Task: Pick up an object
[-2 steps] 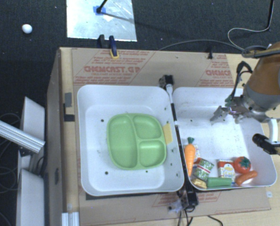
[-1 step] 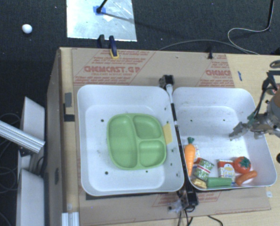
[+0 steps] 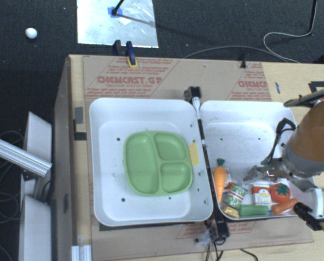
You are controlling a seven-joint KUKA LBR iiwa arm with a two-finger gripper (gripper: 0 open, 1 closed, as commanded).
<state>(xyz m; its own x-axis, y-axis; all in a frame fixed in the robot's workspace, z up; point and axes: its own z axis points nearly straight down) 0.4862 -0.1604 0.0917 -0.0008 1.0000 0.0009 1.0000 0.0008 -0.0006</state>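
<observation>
Two white bins sit side by side on the bench. The left bin (image 3: pixel 104 145) holds a green divided plate (image 3: pixel 157 163). In the near corner of the right bin (image 3: pixel 243 118) lie a toy carrot (image 3: pixel 220 179), a small printed box (image 3: pixel 235 196), a green piece (image 3: pixel 254 211), a white carton (image 3: pixel 261 193) and a tomato (image 3: pixel 281 191). The gripper (image 3: pixel 265 172) hangs just above this cluster; whether it is spread or pressed together cannot be told.
</observation>
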